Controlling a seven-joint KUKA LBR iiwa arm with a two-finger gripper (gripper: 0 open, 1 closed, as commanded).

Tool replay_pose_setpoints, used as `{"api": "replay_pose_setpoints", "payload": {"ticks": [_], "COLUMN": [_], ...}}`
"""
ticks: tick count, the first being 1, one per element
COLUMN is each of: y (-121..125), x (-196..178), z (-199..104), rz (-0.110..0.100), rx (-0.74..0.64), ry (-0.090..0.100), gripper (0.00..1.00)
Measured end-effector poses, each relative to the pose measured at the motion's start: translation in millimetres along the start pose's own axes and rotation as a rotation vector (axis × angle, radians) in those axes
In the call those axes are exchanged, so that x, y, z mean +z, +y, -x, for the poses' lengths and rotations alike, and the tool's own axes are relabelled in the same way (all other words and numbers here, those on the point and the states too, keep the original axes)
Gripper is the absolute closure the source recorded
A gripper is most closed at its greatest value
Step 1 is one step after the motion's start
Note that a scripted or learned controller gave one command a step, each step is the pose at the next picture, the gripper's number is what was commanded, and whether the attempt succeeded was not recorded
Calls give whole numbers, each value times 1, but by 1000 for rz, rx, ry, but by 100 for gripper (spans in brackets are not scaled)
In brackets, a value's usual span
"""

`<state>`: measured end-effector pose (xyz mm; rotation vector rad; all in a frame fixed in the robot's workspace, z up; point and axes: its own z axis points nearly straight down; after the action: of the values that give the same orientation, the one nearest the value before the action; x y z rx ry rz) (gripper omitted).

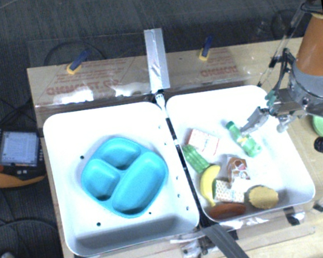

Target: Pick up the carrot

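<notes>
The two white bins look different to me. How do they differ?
The left bin holds one blue divided tray; the right bin holds a jumble of small things, among them a banana and a green bottle. The arm's gripper reaches over the right bin, not the left. Both are shallow, white and side by side.

Dark carpet (cables), wood bench.

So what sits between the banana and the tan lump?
In the camera view, a small patterned box lies between the banana and the tan lump.
</notes>
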<state>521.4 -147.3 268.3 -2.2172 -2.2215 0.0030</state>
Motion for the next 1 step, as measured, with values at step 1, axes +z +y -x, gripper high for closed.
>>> {"api": "replay_pose_setpoints", "payload": {"ticks": [1], "y": [-18], "x": [86], "z": [-71], "rz": [-1], "rx": [-215], "ry": [0], "gripper": [0]}}
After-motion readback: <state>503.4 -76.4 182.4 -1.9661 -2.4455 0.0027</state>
